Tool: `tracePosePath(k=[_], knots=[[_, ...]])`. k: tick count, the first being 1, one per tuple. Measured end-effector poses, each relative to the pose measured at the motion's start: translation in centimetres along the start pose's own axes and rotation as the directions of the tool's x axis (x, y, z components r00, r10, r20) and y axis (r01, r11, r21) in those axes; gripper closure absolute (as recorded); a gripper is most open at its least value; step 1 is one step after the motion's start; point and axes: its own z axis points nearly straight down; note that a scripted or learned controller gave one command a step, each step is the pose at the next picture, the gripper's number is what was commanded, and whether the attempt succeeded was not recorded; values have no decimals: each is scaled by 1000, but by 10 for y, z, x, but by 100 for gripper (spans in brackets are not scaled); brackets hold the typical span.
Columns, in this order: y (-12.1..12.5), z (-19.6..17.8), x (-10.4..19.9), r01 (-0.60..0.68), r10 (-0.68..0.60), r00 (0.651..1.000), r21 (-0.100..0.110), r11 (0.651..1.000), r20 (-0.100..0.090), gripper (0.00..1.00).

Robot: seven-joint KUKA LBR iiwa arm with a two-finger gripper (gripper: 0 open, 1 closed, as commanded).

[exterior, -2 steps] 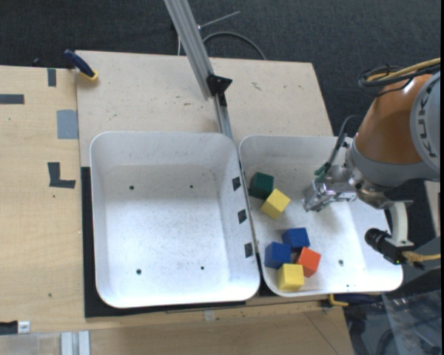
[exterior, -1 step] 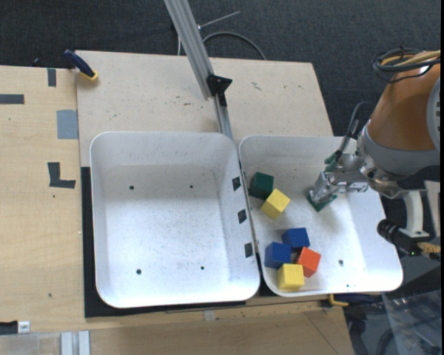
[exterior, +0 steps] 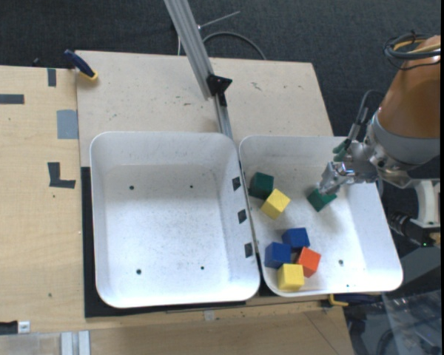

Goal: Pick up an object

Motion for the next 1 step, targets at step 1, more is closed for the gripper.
tracePosePath(k=[1], knots=[[15,13,48,4,-4,1000,4,1000,-1,100]])
